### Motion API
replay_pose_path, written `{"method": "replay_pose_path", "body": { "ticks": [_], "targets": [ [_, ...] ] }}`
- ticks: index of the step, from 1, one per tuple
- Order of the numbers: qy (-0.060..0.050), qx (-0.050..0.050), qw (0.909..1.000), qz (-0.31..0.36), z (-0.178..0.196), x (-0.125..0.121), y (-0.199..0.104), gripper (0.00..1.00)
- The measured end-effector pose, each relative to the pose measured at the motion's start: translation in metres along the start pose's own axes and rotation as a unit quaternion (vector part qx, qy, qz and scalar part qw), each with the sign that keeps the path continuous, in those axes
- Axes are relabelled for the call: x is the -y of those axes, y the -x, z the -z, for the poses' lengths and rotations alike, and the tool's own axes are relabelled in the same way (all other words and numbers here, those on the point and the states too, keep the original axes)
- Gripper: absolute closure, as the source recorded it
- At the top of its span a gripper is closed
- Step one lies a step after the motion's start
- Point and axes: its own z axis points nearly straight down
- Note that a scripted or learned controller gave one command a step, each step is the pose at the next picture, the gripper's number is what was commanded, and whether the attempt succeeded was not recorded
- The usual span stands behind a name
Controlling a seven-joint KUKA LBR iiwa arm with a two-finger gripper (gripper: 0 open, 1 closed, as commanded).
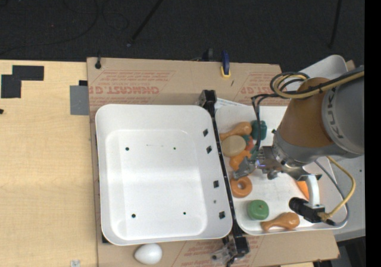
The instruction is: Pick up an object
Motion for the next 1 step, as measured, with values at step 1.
{"method": "replay_pose_path", "body": {
  "ticks": [1],
  "targets": [
    [0.006, 0.001, 1.0000, -0.004, 0.0171, -0.0033, 0.0036, 1.00]
  ]
}}
